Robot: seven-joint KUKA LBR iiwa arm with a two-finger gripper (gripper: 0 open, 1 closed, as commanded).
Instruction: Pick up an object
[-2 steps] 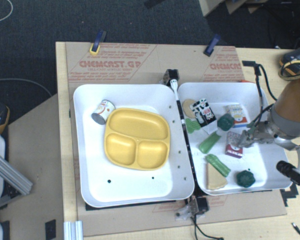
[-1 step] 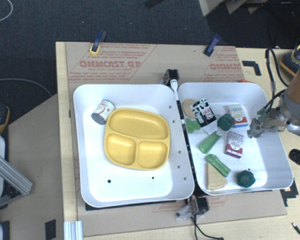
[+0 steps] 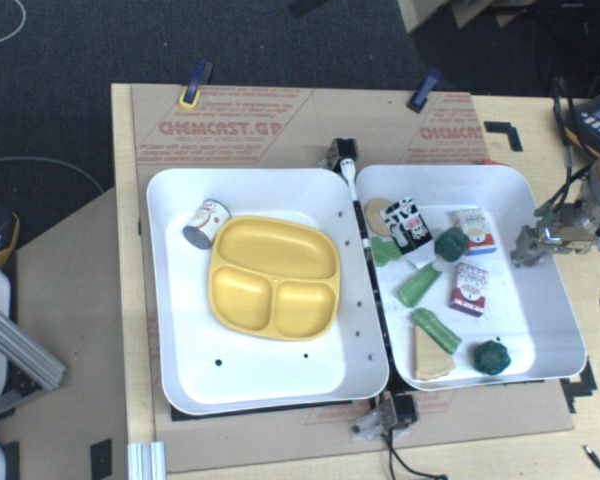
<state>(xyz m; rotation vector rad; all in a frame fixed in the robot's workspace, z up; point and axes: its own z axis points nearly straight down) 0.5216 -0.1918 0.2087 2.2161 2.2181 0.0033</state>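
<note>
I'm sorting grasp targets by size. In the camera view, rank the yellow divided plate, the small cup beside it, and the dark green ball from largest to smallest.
1. yellow divided plate, by far the largest
2. small cup
3. dark green ball, only slightly smaller than the cup

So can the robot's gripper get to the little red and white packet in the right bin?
Probably yes. The gripper sits at the right bin's right edge, and the small red and white packet lies flat nearby, uncovered, with bare white floor between them. The green pieces sit beside it, not on top.

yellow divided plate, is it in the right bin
No, the yellow divided plate lies in the left bin, beside a small cup.
</note>
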